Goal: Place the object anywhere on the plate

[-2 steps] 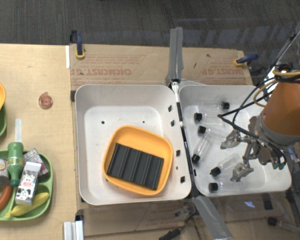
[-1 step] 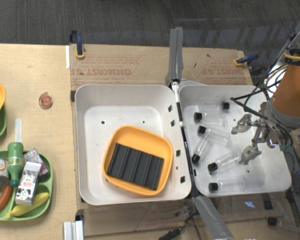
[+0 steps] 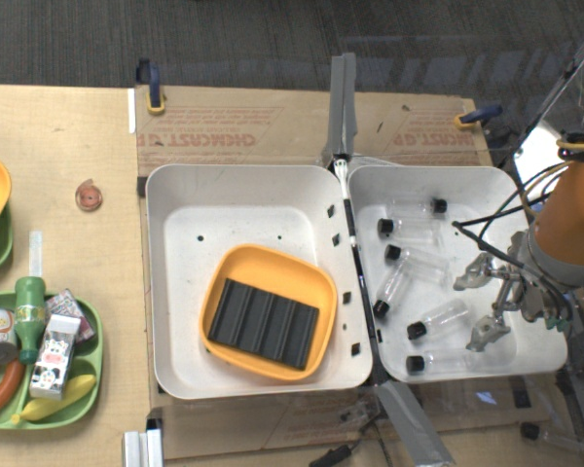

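Vials (image 3: 438, 319), clear, light and slippery in the right bin (image 3: 555, 358), suit a mid-barrel pinch; the gripper (image 3: 489, 305) hangs spread and empty, plate (image 3: 316, 280) apart.

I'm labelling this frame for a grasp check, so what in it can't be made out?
- Tool, camera view: too small and cluttered by cables to tell whether it grips anything.
- Clear vials in the right bin: transparent bodies blend into the white floor; mainly the black caps read.
- Arm's orange band: cut off by the right edge.
- Yellow plate: its centre is covered by a black ridged block.
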Robot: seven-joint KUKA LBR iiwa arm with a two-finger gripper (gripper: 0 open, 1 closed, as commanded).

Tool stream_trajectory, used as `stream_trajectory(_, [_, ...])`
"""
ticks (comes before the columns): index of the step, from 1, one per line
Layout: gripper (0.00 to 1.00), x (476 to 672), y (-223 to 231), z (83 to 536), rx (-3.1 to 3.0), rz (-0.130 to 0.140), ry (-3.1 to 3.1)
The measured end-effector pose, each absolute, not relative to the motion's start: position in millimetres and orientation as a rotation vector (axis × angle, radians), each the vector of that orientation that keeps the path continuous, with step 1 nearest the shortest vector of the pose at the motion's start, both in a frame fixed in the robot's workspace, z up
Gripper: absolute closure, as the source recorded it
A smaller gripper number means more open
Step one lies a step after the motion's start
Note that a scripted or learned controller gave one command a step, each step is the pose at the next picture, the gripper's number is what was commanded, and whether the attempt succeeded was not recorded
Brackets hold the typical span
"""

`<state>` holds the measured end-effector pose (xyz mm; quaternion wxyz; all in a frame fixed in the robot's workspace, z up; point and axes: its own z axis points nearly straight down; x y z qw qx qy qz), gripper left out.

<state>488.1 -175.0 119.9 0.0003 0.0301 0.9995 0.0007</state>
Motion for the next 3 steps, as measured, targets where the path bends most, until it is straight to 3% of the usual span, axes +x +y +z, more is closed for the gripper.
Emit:
stream_trajectory(1, [0.00, 494.6, -201, 177, 0.271, 0.001, 3.126])
stream_trajectory(2, [0.00, 479.3, -222, 321, 0.456, -0.001, 3.104])
stream_trajectory(3, [0.00, 478.3, -222, 204, 0.556, 0.001, 3.090])
